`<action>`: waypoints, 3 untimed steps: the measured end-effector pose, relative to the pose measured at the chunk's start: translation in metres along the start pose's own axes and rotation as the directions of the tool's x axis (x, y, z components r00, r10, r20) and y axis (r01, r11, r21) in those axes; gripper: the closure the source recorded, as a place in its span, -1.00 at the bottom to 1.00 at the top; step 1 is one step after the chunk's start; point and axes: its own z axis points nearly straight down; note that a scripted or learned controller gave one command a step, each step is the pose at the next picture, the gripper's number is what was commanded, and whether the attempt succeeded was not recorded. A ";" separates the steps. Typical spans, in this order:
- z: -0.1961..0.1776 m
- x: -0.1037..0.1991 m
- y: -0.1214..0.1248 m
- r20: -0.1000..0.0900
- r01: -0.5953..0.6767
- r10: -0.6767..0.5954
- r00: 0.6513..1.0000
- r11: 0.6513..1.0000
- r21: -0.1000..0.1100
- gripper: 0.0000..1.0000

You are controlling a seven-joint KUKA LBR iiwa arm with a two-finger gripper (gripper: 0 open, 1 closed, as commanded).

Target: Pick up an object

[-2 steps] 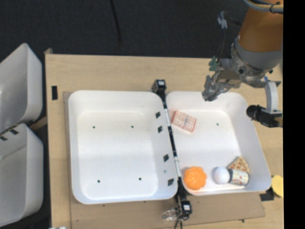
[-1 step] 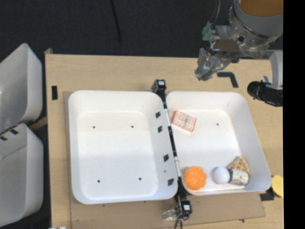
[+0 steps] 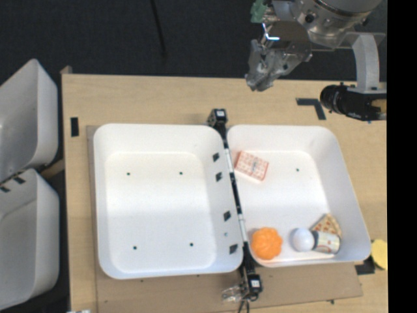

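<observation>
1. camera view, my own part: my gripper (image 3: pixel 262 80) hangs high at the top of the frame, above the bare bench beyond the far rim of the right bin, with nothing visibly between its fingers; whether it is open or closed i cannot tell, since it points down and away and reads as one dark grey cluster
2. camera view, the arm: my grey wrist (image 3: pixel 326 15) comes in from the upper right, with a sliver of the orange band at the very top edge
3. camera view, the right bin (image 3: pixel 339 155): it holds every loose object i can see
4. a small flat packet (image 3: pixel 251 166) with a red and white pattern lies near the bin's far left corner, close to the divider between the two bins, well apart from the rest
5. an orange ball (image 3: pixel 266 242) sits in the near left corner of that bin, against the near wall
6. just to its right lies a white ball (image 3: pixel 301 239), touching or almost touching a small cup-like item (image 3: pixel 327 242) on its side
7. a tan wedge-shaped piece (image 3: pixel 326 225) rests just behind that cup, near the bin's right wall
8. camera view, the left bin (image 3: pixel 156 194): its white floor shows a few small dark dots
9. camera view, surroundings: both bins sit on the light wooden bench (image 3: pixel 163 100), and a yellow object (image 3: pixel 380 253) peeks in at the near right corner of the bench, outside the bins
</observation>
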 end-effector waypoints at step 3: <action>0.003 0.129 0.058 0.001 -0.004 0.004 1.000 1.000 0.003 1.00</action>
